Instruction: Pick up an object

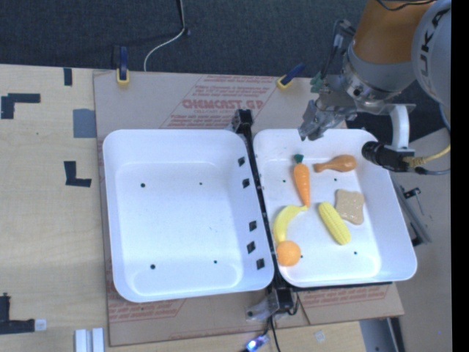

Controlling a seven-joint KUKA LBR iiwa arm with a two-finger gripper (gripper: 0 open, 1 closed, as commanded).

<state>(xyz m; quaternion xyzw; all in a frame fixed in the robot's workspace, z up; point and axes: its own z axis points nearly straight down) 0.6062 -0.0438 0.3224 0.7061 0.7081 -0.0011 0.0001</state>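
The right bin holds an orange carrot, a brown chicken drumstick, a tan slice of bread, a yellow corn cob, a yellow banana and an orange ball-shaped fruit. My gripper hangs over the back edge of the right bin, above and behind the carrot and to the left of the drumstick. Nothing shows between its fingers.
The left bin lies beside the right one, with a black divider strip between them. Both rest on a cardboard sheet clamped at the back. A black cable trails behind the bench.
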